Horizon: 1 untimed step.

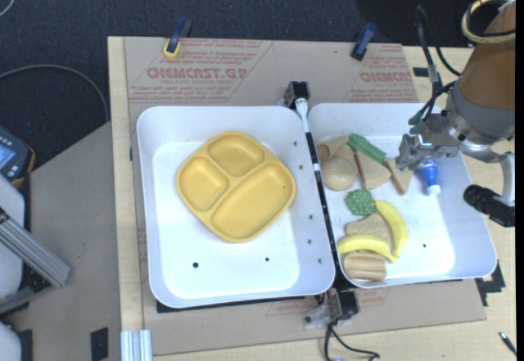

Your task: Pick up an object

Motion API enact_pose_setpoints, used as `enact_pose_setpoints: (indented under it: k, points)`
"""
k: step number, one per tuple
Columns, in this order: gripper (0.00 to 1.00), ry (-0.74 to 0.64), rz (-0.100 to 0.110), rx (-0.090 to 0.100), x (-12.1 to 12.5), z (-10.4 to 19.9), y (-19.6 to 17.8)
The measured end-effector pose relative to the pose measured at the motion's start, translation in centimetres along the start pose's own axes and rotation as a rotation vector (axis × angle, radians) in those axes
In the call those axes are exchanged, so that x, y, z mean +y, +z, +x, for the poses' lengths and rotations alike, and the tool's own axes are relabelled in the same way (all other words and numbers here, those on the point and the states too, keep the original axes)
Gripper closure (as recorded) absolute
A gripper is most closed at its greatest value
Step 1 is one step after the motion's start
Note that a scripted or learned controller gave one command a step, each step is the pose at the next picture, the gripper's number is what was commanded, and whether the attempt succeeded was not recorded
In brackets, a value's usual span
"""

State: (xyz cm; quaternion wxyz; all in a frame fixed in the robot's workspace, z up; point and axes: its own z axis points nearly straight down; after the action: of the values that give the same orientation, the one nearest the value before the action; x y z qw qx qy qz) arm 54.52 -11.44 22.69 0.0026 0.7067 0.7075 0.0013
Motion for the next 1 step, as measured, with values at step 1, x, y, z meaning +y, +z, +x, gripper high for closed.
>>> enact_pose_setpoints:
  k: [1]
  points:
    - [1.0, -0.003, 0.002, 0.001, 1.78, 4.01, -0.01]
